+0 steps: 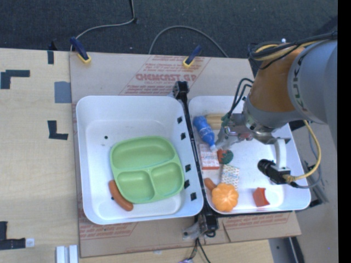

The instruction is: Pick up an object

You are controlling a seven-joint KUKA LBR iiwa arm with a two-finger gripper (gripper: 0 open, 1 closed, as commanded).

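We couldn't tell our gripper's state; crowded by the blue bottle at 10 o'clock, it could've snagged that.

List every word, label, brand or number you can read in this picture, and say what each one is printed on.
"KUKA": partly seen on the grey arm, at the right edge.
Red print on the cardboard sheet behind the bins: too blurred to read for certain.
Red and white packet in the right bin: print too small to read.
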